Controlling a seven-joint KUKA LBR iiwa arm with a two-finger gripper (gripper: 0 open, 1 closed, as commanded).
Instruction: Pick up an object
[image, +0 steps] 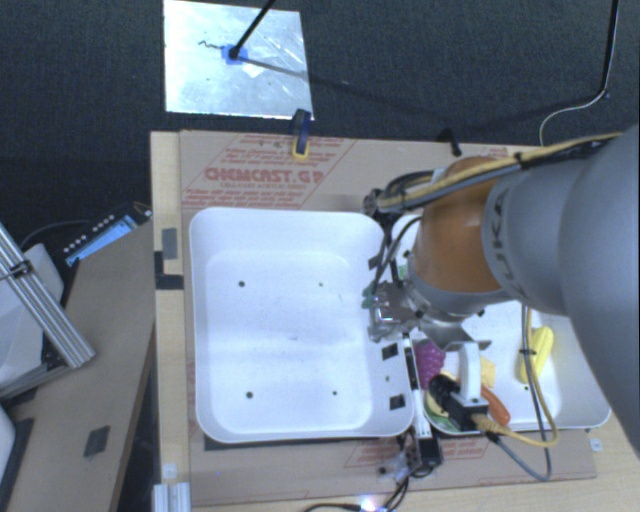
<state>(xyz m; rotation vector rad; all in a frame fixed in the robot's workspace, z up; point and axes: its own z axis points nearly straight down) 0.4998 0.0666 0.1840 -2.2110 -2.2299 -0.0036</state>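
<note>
Your arm (560, 230) reaches in from the right, bent down over the inner edge of the right bin (575, 400), orange band uppermost. The gripper (388, 318) sits low by the wall between the bins; you cannot tell whether it is released or clenched. The right bin holds a magenta object (430, 357), a yellow object (540, 350) and an orange object (497, 408). The left bin (200, 330) lies alongside. The brown board (340, 165) beneath reads "CHEMCAST".

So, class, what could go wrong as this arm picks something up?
The arm covers much of the right bin, so its target is hard to judge. The purple thing, yellow piece and orange thing lie crowded near the bin's inner wall; a grab might catch two or hit that wall.
</note>
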